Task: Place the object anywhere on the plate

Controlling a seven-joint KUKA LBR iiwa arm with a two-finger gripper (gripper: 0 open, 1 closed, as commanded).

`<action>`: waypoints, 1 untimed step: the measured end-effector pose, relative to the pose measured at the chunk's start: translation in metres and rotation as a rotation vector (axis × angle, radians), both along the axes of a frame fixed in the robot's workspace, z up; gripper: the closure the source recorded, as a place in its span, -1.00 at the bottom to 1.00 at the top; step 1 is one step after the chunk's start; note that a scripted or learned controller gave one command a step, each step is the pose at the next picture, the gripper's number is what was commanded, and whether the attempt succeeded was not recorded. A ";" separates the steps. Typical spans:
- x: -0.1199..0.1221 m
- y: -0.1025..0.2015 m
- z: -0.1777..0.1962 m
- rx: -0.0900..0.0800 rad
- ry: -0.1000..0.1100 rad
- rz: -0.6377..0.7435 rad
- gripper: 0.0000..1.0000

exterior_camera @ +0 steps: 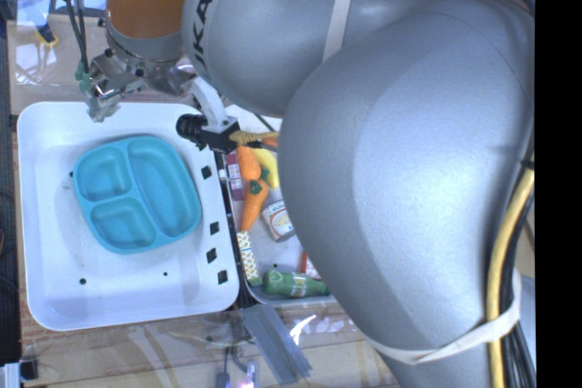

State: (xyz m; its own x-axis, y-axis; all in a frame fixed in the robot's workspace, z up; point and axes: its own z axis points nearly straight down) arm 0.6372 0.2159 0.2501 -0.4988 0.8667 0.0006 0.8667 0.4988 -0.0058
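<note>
Your gripper (98, 100) sits at the upper left of the frame, over the left bin's (45, 286) far rim; I cannot tell its opening or any load. The blue plate (136, 193) lies centre-left. A carrot (249, 180) rests in the right bin.

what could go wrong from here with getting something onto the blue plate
1. The hand sits at the far rim of the left bin, beyond the blue plate; a release here would likely miss the plate.
2. No object is visible at the hand, so the pick may have failed.
3. The carrot, green bottle and other items lie crowded in the right bin, largely hidden under the arm; a regrasp could catch the wrong one.
</note>
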 end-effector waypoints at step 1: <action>0.000 0.000 0.009 0.000 0.001 0.002 1.00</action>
